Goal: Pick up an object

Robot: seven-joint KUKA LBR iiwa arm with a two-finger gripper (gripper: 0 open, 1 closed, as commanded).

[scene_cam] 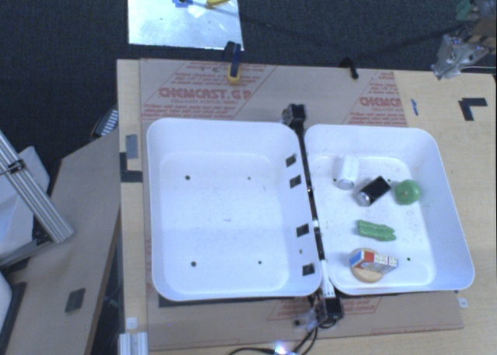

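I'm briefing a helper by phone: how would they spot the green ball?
Look in the right bin, whose floor holds a few small things. Near its far right side lies the green ball, just right of a black block. It is round; the other green thing is long and flat.

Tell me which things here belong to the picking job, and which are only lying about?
For the job:
- gripper at the upper right
- small white cylinder
- black block with a silver end
- round green ball
- long green bumpy piece
- tan disc with a red, white and blue box on it
- right white bin holding them

Lying about:
- left white bin
- yellow and blue clamp
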